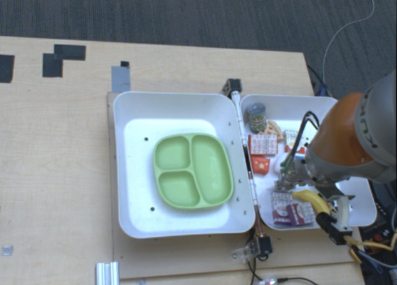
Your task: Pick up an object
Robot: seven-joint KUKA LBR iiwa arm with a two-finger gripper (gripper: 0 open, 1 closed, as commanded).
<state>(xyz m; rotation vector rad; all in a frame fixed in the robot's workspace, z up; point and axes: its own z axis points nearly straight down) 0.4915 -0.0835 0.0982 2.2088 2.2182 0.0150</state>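
Tool (286, 181) low in right bin (366, 212), among clutter beside banana (312, 200); jaw state cannot be told. Best centred over one item before closing.

Single fixed overhead camera, slanted down over both bins (121, 172).

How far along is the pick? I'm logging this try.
Done: the grey arm with the orange band has reached over the right white bin. In hand: its gripper sits low among the packets beside the yellow banana. Left: no object is visibly gripped or lifted; the green divided plate lies in the left bin.
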